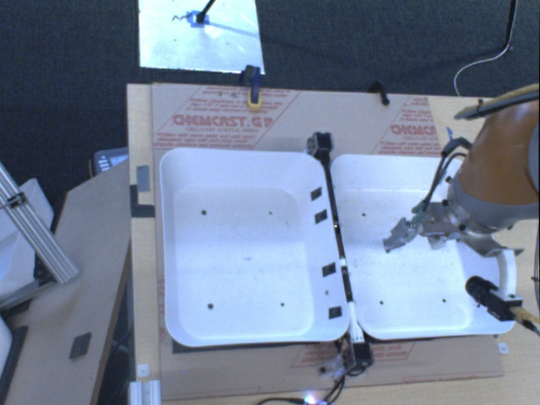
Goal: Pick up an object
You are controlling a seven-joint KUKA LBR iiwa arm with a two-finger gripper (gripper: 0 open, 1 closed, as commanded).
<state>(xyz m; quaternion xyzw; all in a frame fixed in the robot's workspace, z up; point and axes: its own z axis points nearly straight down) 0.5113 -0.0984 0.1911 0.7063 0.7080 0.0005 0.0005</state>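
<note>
The gripper (398, 238) hangs low over the right bin (396, 306), near its middle, at the end of the grey arm (472, 213) with its orange band (506, 163). It is too small and blurred to tell whether it stands apart or together, or whether anything sits in it. Which object it is after cannot be told either. The marks nearest it are small dark dots on the bin floor, and they look like part of the bin, not loose items.

Risks, as a judgement:
1. A descent here may close on bare plastic and come up with nothing.
2. Pressing down too far could scrape the floor or flex the thin bin.
3. The loose cables (443, 171) beside the wrist could snag on a sharp turn.

Both bins are shallow, smooth white plastic with rounded corners and raised rims. The left bin (245, 256) shows 4 dots. A row of black clips (323, 218) runs along the seam where the 2 rims meet. Beneath them lies a tan protective sheet (224, 118) with red lettering, matte and flat. A dull metal plate (198, 24) rests on the dark carpet beyond.
</note>
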